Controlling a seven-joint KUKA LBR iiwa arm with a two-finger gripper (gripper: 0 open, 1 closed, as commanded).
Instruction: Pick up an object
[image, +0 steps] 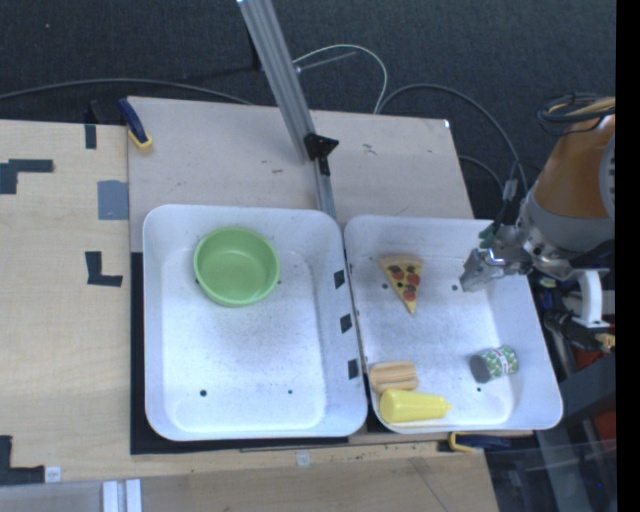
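The gripper (478, 272) hangs over the right bin (530, 330), its fingers looking spread and empty. The pizza (403, 279) lies near, to their left; the can (495, 363) sits below. A descent here could close on bare floor between them.

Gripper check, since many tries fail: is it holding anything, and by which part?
Nothing is held. The two-finger gripper sits over the right white bin, apart from the pizza slice and small can.
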